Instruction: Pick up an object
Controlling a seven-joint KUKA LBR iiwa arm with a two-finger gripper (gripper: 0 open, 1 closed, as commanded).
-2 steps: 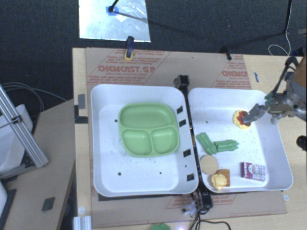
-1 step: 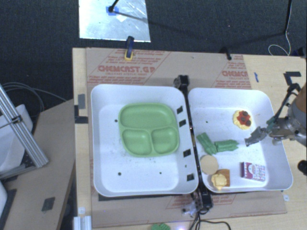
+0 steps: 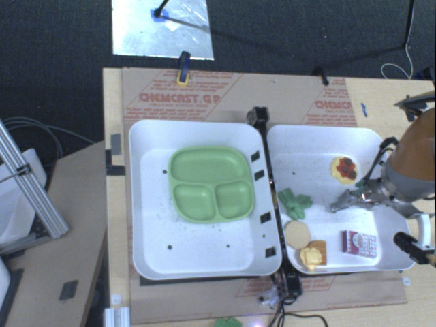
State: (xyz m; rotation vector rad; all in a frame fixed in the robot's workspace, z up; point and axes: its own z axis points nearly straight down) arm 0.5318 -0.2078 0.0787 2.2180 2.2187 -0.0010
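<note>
My gripper (image 3: 340,204) reaches in from the right and hangs low over the middle of the right bin (image 3: 320,142), with nothing seen in its grasp. Left of it lies a green toy piece (image 3: 294,201). A round tan cookie (image 3: 297,234) and a yellow-and-orange toast piece (image 3: 313,255) sit near the bin's front left corner. In front of the gripper, to its right, lies a red-and-white packet (image 3: 359,243). Behind the gripper is a small yellow disc with red topping (image 3: 345,169).
The left bin (image 3: 146,203) holds a green divided plate (image 3: 210,184). Black clips run down the wall between the two bins (image 3: 267,182). A cardboard sheet (image 3: 225,94) lies under both bins, and a metal frame (image 3: 27,189) stands at far left.
</note>
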